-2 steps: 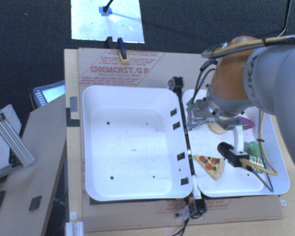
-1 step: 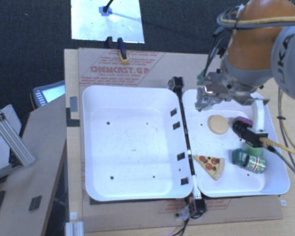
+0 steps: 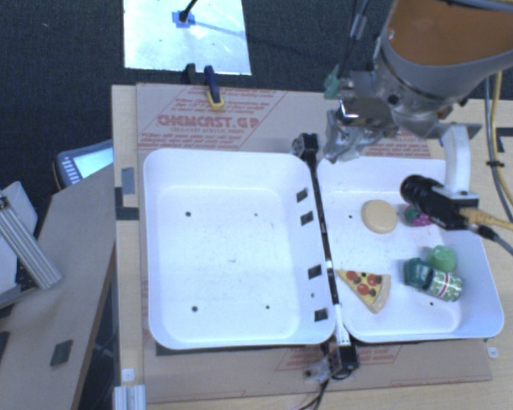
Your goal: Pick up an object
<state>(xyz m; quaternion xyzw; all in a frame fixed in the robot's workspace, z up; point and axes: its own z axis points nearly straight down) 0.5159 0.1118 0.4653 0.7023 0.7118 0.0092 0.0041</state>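
Claw: my claw point(image 3: 346, 139) hangs over the back edge of the right bin point(image 3: 479, 314), near the divider between the two bins; I cannot tell whether it is released or clenched, and I see nothing held in it.
Step in hand: I judge this the approach, with no object chosen or touched yet.
Round biscuit: a tan biscuit point(image 3: 379, 216) lies in the right bin, below my claw and a little to its right, near.
Pizza slice: a toy pizza slice point(image 3: 365, 287) lies further down from my claw, close to the divider, well apart.
Can: a green-and-red can point(image 3: 434, 282) lies on its side, down and far right of my claw, with a green ball point(image 3: 444, 256) touching it.
Pink thing: something pink point(image 3: 417, 219) sits right of the biscuit, partly hidden by a black part of my arm.
Left bin: the left bin point(image 3: 167, 169) lies left of my claw.
Next move: I judge the biscuit the nearest pick; that calls for moving over it, then lowering straight.
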